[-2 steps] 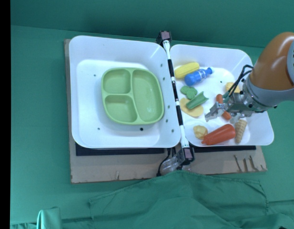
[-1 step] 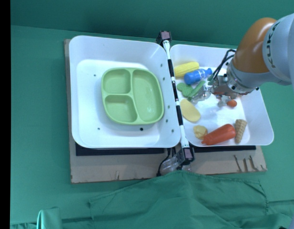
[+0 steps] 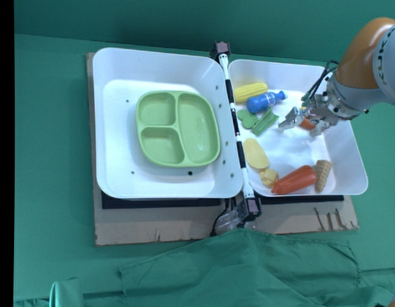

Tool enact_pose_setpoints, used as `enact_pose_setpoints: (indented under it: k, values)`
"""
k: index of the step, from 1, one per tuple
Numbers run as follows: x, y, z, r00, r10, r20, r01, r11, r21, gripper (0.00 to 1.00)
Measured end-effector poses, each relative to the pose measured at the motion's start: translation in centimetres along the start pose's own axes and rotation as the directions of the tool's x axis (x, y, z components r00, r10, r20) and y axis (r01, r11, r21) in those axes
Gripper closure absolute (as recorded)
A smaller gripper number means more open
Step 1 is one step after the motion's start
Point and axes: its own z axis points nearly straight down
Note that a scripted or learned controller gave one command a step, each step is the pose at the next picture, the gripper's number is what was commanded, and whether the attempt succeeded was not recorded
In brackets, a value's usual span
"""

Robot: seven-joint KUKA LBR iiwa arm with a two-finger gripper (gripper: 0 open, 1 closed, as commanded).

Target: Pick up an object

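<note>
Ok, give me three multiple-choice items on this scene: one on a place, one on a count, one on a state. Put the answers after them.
1. Where does the green divided plate lie?
A. in the left bin
B. in the right bin
C. on the green cloth beside the bins

2. How many compartments does the plate have?
A. two
B. three
C. five

3. How does the blue bottle rest?
A. standing upright
B. lying on its side
C. hanging from the hand

Answers:
1 A, the plate sits in the middle of the left bin.
2 B, two small wells on its left and one long well on its right.
3 B, it lies flat beside the yellow corn, cap pointing toward the hand, apart from it.
</note>
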Motion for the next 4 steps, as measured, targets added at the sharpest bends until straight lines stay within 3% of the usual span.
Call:
enact_pose_setpoints:
  k: [1, 2, 3, 4]
  values:
    - [-1.3, -3.9, -0.2, 1.0, 0.0, 0.003, 0.0, 1.0, -0.004, 0.0]
    - [-1.1, 5.0, 0.2, 1.0, -0.006, 0.004, 0.006, 1.0, 0.0, 0.0]
    - [-1.1, 5.5, -3.8, 1.0, -0.003, 0.001, 0.003, 1.0, 0.006, 0.0]
    - [2.3, 1.1, 0.1, 1.0, -0.001, 0.006, 0.001, 1.0, -0.002, 0.0]
